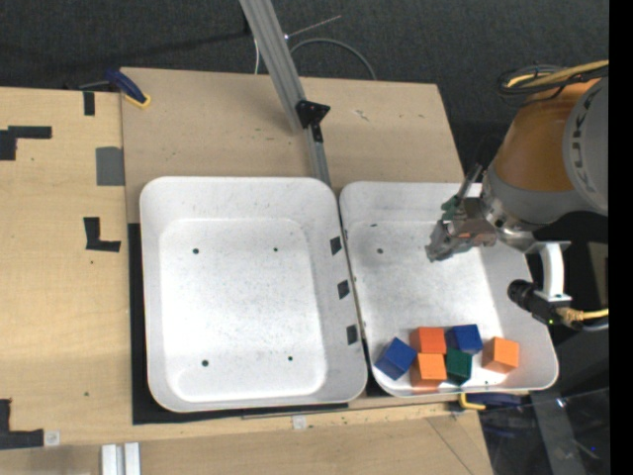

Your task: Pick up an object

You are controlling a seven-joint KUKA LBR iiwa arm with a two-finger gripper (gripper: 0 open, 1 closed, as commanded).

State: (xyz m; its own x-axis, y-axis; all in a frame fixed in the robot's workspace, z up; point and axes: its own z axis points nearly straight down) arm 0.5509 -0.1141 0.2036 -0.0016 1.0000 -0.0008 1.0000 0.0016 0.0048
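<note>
You are at the approach step: the gripper hangs over the bare upper part of the right bin, with nothing between its fingers that you can see, and you cannot tell from this slanted view whether the jaws are spread or pressed together.

The objects to pick sit well apart from it, toward 6 o'clock, bunched along the bin's near wall. A blue cube lies at the 9 o'clock end of the bunch. Two orange cubes are stacked one behind the other, touching a second blue cube and a green cube. A lone orange cube sits at the 3 o'clock end, just beside the group.

Your next move, as I judge it, calls for travel toward 6 o'clock, then a descent on one of the end cubes; the middle ones are packed too tight for fingers to slip in easily.

The left bin lies at 9 o'clock of the gripper. Both bins rest on a tan bench, with a metal rod slanting in from 12 o'clock.
</note>
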